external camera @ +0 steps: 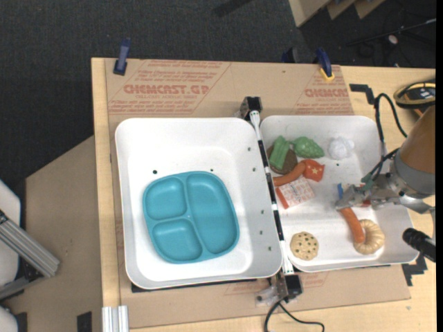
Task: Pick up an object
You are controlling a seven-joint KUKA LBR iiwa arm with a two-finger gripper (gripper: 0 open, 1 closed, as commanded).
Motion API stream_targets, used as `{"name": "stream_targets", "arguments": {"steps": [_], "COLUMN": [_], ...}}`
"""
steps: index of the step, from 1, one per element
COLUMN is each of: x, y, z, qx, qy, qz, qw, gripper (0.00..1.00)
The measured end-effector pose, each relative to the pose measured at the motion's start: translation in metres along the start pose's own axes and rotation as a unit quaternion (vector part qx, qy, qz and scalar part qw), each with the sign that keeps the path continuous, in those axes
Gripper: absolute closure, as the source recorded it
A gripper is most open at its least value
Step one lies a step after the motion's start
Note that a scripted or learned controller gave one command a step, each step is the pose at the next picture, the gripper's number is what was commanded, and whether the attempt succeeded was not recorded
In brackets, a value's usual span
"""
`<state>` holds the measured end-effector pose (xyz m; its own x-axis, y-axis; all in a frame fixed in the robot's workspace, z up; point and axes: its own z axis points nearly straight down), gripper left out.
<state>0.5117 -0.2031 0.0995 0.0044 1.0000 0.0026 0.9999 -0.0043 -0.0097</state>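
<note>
The right bin (315,124) holds several small things: a dark green piece (280,154), a light green leafy piece (307,146), a white ball (340,147), a red piece with a yellow star (313,171), a reddish sausage (288,178), a red-and-white packet (295,194), a cookie (303,245), an orange hot dog (352,225) and a tan doughnut (374,236). My gripper (354,198) sits low over the right side of this bin, just above the upper end of the orange hot dog. Nothing is visibly held in it.
The left bin (138,140) bears a teal divided plate (190,215). Both bins rest on a cardboard-covered bench held by blue clamps (122,55). The arm's orange band (422,144) and cables crowd the right bin's right edge.
</note>
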Motion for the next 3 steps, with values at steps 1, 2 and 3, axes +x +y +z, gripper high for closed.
{"name": "stream_targets", "arguments": {"steps": [1,2,3], "x": [0.02,-0.017,0.031], "y": [0.118,0.099,0.15], "z": [0.013,0.013,0.0], "qx": [-0.01,-0.006,0.01], "qy": [-0.003,0.004,-0.003], "qz": [-0.006,-0.003,-0.008], "qw": [0.9999,1.0,0.9999], "gripper": [0.0,0.0,0.0]}}
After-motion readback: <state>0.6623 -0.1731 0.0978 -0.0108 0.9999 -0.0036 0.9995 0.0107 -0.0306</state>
